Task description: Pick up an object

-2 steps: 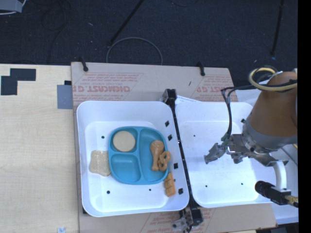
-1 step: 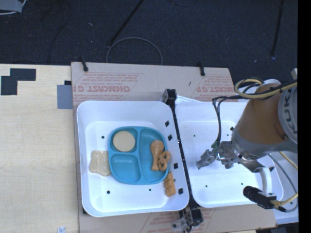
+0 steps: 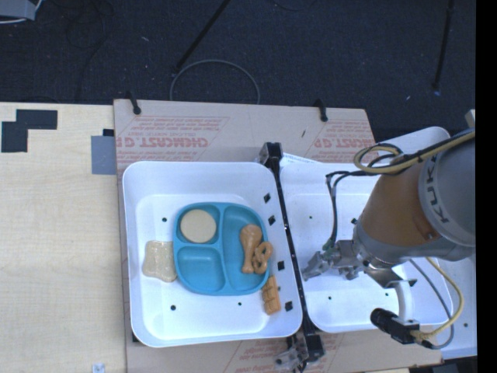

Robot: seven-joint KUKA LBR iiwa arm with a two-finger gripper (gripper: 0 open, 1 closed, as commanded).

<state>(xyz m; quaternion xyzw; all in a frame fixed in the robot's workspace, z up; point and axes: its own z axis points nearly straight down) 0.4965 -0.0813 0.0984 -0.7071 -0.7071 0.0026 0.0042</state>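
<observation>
Hanging low over the right bin [image 3: 373, 317], the pincer [image 3: 330, 261] sits just right of the divider between the two bins, pointing toward the left bin [image 3: 155, 317]; whether it is spread or pressed together I cannot tell, as the metal parts blur together, and nothing visible sits in it.

Everything worth picking lies to the pincer's left, across the divider. Nearest is a small brown snack piece [image 3: 271, 295], just beyond the divider and slightly toward the front edge of the bench, its long axis running front to back. A little farther left, a blue sectioned plate [image 3: 203, 274] carries a twisted pretzel-like piece [image 3: 255, 249], also lying front to back, and a round cracker [image 3: 197, 225]. A pale bread slice [image 3: 160, 260] lies farthest, touching the plate's far side.

In my judgement the coming move calls for a short leftward crossing of the divider.
</observation>
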